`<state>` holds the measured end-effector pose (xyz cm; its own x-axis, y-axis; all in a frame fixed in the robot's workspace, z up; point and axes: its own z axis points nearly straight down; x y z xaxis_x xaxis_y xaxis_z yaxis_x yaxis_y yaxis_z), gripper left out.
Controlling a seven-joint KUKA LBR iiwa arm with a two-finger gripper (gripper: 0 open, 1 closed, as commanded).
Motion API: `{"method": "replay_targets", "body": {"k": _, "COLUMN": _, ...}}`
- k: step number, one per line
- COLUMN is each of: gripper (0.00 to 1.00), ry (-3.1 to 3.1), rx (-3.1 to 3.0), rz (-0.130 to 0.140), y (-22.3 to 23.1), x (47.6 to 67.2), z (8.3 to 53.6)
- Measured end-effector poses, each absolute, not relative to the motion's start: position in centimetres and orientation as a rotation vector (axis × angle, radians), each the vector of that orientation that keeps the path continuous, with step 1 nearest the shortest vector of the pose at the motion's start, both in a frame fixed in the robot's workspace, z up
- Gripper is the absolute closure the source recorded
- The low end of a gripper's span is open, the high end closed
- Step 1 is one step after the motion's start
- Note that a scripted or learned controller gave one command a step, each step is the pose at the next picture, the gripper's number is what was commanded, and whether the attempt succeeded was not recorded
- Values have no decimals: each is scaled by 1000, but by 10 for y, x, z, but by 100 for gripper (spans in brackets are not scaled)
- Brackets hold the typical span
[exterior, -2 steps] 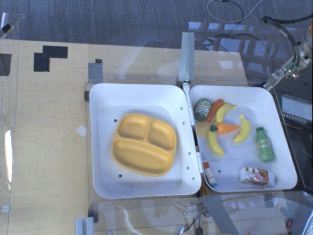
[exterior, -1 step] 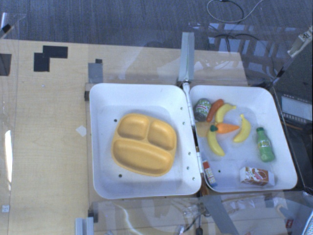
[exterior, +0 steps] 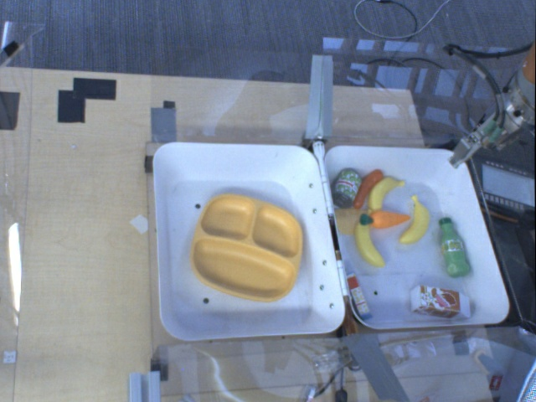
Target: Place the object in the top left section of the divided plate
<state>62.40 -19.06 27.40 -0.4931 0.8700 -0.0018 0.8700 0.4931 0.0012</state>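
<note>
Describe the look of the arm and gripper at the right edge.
A small part of the arm shows at the right edge, with a touch of orange. The gripper is pale grey metal, slim and tapering, with greenish bits near its base. Thin black cables loop above it.

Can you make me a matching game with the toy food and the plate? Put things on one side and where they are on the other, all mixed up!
Things:
1. green bottle
2. yellow divided plate
3. carton
4. can

Places:
A. left bin
B. right bin, top left corner
C. right bin, right side
D. right bin, bottom edge

Pairs: 1-C, 2-A, 3-D, 4-B
</note>
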Motion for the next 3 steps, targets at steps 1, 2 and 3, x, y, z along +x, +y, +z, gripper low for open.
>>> {"method": "replay_targets", "body": {"k": 1, "gripper": 100, "ry": 2741, "rx": 1523, "rz": 4, "y": -99, "x": 671, "z": 395}}
{"method": "replay_targets", "body": {"k": 2, "gripper": 100, "ry": 2505, "rx": 1889, "rz": 0, "y": -156, "x": 585, "z": 417}}
{"method": "replay_targets", "body": {"k": 3, "gripper": 100, "ry": 2304, "rx": 2129, "rz": 0, "y": -206, "x": 525, "z": 435}}
